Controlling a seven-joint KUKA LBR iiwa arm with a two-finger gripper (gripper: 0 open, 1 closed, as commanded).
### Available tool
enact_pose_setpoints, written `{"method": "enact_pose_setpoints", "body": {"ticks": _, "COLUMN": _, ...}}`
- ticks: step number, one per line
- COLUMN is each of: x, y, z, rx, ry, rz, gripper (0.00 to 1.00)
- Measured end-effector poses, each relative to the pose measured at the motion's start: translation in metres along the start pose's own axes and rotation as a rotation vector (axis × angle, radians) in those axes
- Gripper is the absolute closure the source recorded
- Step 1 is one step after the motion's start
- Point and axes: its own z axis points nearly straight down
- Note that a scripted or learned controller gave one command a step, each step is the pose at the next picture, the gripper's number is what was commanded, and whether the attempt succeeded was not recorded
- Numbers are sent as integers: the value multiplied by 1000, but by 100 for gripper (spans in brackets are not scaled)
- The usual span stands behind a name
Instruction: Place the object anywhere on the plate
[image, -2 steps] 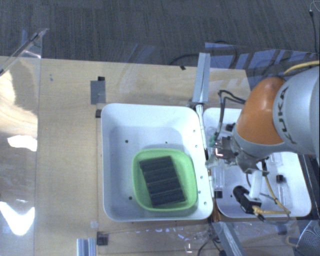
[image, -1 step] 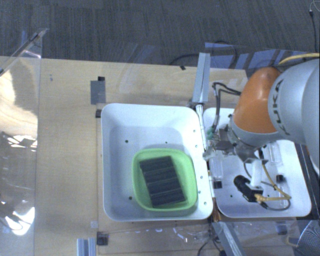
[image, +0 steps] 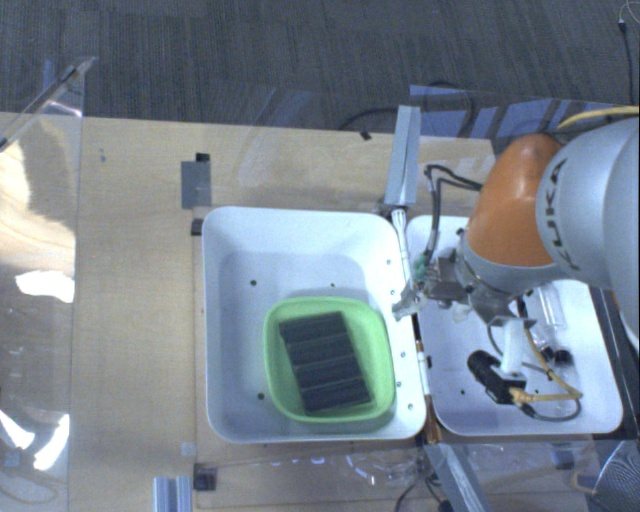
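Dark ridged object (image: 322, 361) lies on green plate (image: 377, 340); arm (image: 590, 210) reads "KUKA".

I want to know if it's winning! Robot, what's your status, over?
Arm above right bin. Dark block lies on green plate, left bin. Nothing in the way.

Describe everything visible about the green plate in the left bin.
The green plate is a light green, rounded-square dish with a raised rim, plastic-looking and slightly glossy. It lies flat on the floor of the left white bin, toward the bin's near right corner, and seems to sit close to the walls there. A dark ridged rectangular object, banded crosswise, lies inside it at a slight diagonal, covering most of its base. Nothing else touches the plate.
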Motion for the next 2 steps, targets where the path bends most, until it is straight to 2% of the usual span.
{"method": "enact_pose_setpoints", "body": {"ticks": 1, "x": 1, "y": 2, "z": -11, "rx": -6, "ry": 1, "rz": -5, "gripper": 100}}
{"method": "enact_pose_setpoints", "body": {"ticks": 2, "x": -18, "y": 0, "z": -131, "rx": -5, "ry": -1, "rz": -195, "gripper": 100}}
